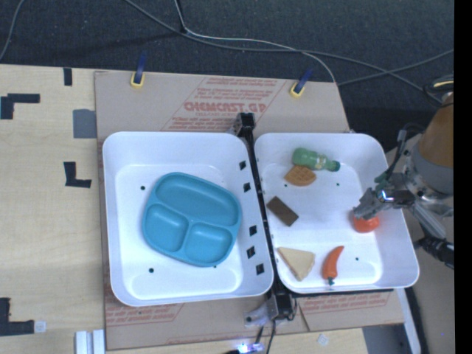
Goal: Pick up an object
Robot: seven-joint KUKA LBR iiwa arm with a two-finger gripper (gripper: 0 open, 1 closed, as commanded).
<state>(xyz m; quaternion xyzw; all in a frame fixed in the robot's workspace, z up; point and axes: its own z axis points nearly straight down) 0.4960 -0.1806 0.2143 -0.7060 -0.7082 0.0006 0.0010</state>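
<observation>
The gripper (366,212) is reaching into the right bin (394,271) from the right, hanging low over a red tomato-like object (366,224) that is lying directly beneath its tips near the bin's right wall. Whether the jaws are spread or pressed together cannot be told. To the jaws' lower left, a red chilli pepper (332,262) is lying beside a tan wedge of bread (296,262). Further left of the jaws a dark brown block (282,211) is sitting near the divider. Up and left of them a green bottle (315,159) is lying just above a round brown cookie (300,175). Well to the left, the left bin (118,161) is holding a blue sectioned plate (192,218). Red print reading "CHEMCAST GP" (226,109) is showing on the cardboard sheet (169,102) beyond the bins.
</observation>
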